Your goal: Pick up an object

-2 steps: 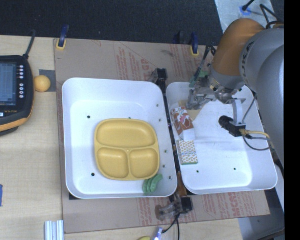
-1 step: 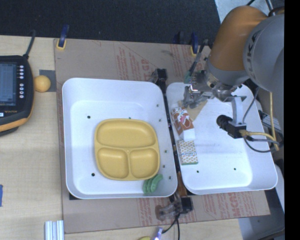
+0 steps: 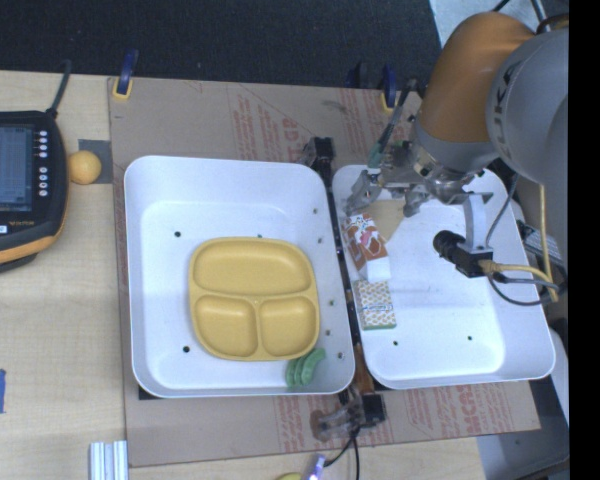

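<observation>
My gripper [image 3: 388, 190] hangs over the far left corner of the right bin [image 3: 480, 358]. Just below it lies a tan flat piece [image 3: 387, 220], partly hidden by the gripper. A red and white packet [image 3: 364, 240] lies along the bin's left wall, close in front of the gripper. A green patterned packet [image 3: 376, 305] sits nearer the front, in line with the red one. Nothing shows between the gripper's tips.
The left bin [image 3: 160, 218] holds a yellow divided plate [image 3: 252, 296] and a small green thing [image 3: 305, 369] at its front right corner. A teach pendant [image 3: 15, 188] and a yellow ball [image 3: 84, 166] lie on the bench at the left.
</observation>
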### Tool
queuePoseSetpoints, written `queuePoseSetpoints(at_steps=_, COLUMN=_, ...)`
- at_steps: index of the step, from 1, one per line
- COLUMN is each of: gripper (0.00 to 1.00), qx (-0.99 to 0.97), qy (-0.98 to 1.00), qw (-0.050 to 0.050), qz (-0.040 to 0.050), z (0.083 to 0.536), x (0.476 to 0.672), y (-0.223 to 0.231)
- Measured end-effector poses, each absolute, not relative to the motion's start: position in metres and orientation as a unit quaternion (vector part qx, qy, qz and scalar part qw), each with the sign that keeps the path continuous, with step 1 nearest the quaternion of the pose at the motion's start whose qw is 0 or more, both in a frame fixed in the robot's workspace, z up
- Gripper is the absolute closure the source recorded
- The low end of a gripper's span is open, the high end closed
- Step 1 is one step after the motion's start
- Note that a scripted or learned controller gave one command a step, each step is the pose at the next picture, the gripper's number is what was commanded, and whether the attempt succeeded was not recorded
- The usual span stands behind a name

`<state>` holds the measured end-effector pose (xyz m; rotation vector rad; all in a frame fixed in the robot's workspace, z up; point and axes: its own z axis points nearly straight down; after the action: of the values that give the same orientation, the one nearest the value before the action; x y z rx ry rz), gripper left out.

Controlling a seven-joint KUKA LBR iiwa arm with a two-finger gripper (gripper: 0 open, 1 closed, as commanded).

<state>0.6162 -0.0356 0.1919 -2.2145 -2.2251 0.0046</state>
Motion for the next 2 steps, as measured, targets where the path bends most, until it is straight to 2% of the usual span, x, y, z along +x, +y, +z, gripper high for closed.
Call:
queuePoseSetpoints(at_steps=1, gripper=0.0, qx=-0.706, qy=-0.708, qw=0.001, qz=0.0025, z=0.138, x=0.637, y=-0.095)
queuePoseSetpoints(at_steps=2, gripper=0.0, qx=-0.707, qy=-0.708, qw=0.0, qz=0.0003, z=0.103, x=0.653, y=-0.104)
